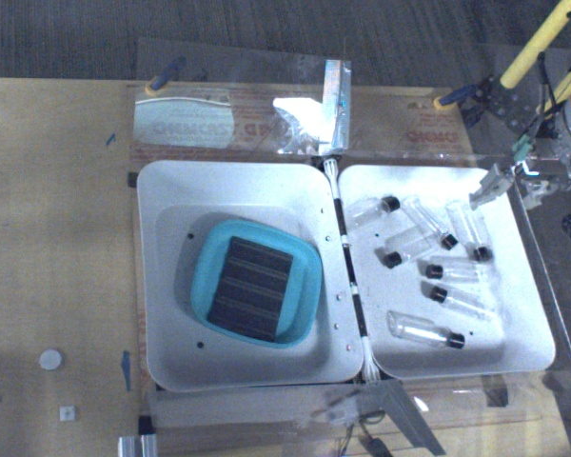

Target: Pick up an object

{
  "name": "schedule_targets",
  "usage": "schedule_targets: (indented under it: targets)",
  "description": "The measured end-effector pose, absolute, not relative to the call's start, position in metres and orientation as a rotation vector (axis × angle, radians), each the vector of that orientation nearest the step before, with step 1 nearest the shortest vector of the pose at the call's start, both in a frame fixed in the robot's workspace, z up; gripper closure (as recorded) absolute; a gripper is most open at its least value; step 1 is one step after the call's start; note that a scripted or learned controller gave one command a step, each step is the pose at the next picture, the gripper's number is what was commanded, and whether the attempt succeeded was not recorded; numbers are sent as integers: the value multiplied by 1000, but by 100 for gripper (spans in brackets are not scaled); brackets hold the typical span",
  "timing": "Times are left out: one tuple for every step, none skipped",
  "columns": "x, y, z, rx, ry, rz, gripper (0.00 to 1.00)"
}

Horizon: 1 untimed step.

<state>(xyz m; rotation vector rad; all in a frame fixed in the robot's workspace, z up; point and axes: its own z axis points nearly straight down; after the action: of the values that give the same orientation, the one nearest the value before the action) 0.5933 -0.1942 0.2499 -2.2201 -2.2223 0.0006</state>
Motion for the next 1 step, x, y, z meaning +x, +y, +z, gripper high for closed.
schedule_targets:
  targets:
    - [640,-223,157,-2201,-2246,0,0]
